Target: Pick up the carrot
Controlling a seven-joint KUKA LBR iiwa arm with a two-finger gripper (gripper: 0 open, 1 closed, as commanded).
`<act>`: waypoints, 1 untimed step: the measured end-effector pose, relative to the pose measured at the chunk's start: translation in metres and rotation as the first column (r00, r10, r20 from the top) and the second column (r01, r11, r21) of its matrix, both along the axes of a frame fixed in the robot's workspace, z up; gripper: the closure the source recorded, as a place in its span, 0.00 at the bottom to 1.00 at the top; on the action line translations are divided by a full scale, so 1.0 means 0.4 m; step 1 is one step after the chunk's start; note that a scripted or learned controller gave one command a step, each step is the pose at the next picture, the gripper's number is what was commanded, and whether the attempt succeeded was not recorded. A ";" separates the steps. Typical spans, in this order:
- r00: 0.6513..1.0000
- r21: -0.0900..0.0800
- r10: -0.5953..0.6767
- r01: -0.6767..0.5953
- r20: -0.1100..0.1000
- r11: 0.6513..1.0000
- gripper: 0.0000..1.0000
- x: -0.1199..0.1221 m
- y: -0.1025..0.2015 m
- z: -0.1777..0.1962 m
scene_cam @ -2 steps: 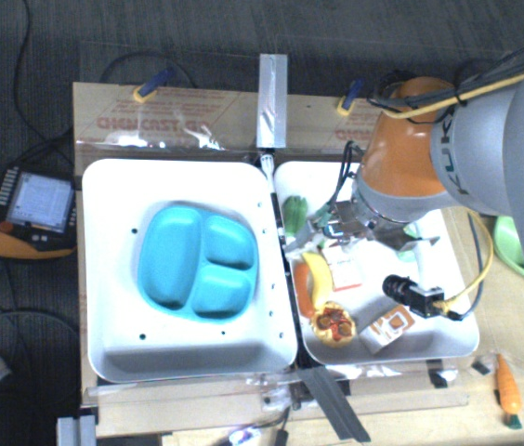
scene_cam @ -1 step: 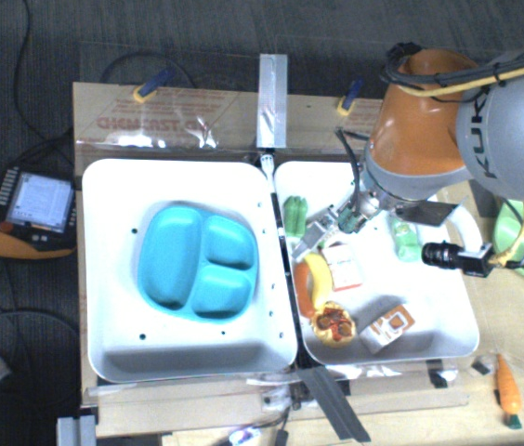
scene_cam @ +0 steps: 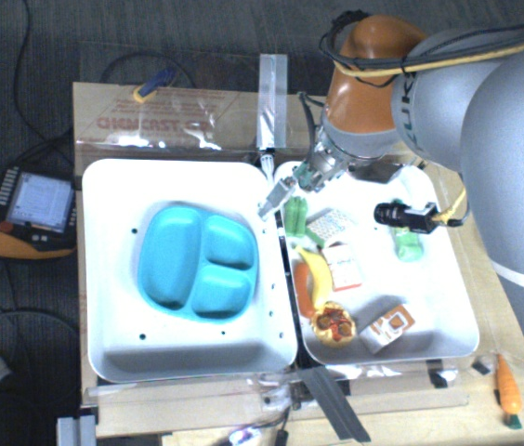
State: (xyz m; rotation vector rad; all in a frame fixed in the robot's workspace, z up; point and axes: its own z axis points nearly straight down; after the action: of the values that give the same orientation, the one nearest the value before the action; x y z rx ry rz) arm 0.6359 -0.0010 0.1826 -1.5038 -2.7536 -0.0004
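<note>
Gripper (scene_cam: pixel 285 196) at right bin's (scene_cam: pixel 448 277) far-left corner, fingers' state unclear. Carrot (scene_cam: pixel 301 288) wedged between wall and banana (scene_cam: pixel 318 277); grasp may snag banana.

cam: my one fixed view above the bench (scene_cam: pixel 202 119) | facing: down at a slant | range: far enough to take in both white bins — left bin (scene_cam: pixel 113 342), right bin (scene_cam: pixel 448 314) | arm (scene_cam: pixel 457 72) enters from the right
</note>
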 end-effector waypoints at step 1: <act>1.000 0.004 0.000 0.000 0.000 1.000 1.00 0.001 0.002 0.022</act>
State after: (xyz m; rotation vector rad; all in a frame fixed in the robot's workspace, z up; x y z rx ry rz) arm 0.6362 -0.0003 0.1913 -1.5029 -2.7521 -0.0052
